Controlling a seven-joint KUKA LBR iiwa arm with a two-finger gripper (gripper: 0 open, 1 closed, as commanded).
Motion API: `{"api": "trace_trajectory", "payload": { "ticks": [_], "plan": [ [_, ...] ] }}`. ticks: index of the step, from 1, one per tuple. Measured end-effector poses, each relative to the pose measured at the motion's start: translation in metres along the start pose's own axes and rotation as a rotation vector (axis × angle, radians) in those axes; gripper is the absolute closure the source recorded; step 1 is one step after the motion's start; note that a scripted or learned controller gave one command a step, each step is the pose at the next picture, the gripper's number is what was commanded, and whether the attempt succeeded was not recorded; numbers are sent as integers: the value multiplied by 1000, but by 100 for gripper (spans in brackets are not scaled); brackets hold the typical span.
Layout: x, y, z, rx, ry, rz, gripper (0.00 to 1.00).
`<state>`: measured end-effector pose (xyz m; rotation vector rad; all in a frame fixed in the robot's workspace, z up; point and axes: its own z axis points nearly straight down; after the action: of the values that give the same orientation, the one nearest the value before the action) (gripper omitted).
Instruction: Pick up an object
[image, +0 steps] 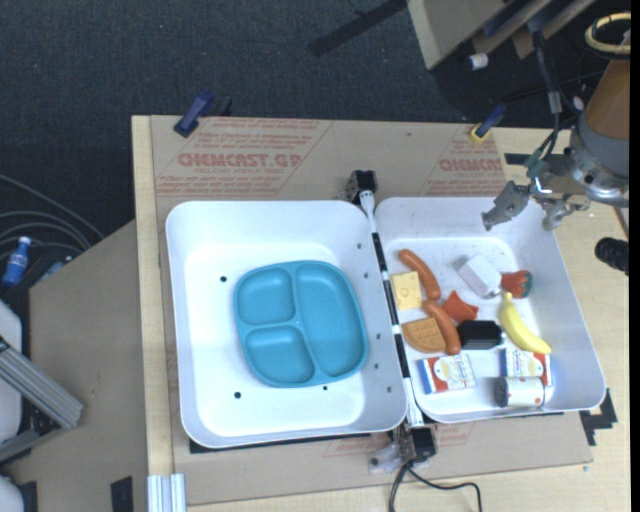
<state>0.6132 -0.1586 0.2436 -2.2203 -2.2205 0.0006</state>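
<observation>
From my remote seat, the things to pick are all heaped in the right bin (575, 300): a yellow banana (522, 327) lies toward the right side, with a strawberry (517, 282) just above it and a pale grey block (479, 275) to the left of the strawberry. A long orange sausage (420, 272) lies at a slant near the bin's left wall, next to a yellow cheese slice (406, 292), and below them I see a slice of bread (423, 335) with a second sausage (443, 325) lying across it. A small black block (478, 334) is just right of that sausage, touching or nearly touching the banana's lower end. Along the bin's near edge sit two small white cartons with red print (446, 373) (525, 366), and a short cylinder (519, 394) lies just below the second. The gripper (524, 205) hangs over the far right corner of this bin, well apart from the pile, and I see its two fingers (501, 208) spread wide with nothing between them. The left bin (190, 300) holds a blue divided plate (300, 322), lying flat near its middle. Both bins rest on a cardboard-covered bench (250, 155), with blue clamps (193, 115) at the far edge.
</observation>
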Motion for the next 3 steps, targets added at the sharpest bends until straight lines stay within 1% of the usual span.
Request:
{"api": "trace_trajectory", "payload": {
  "ticks": [1, 2, 3],
  "plan": [
    [-15, 49, 137, 1, 0, 0, 0],
    [16, 53, 159, 2, 1, -1, 0],
    [16, 54, 148, 0, -1, -2, 100]
  ]
}}
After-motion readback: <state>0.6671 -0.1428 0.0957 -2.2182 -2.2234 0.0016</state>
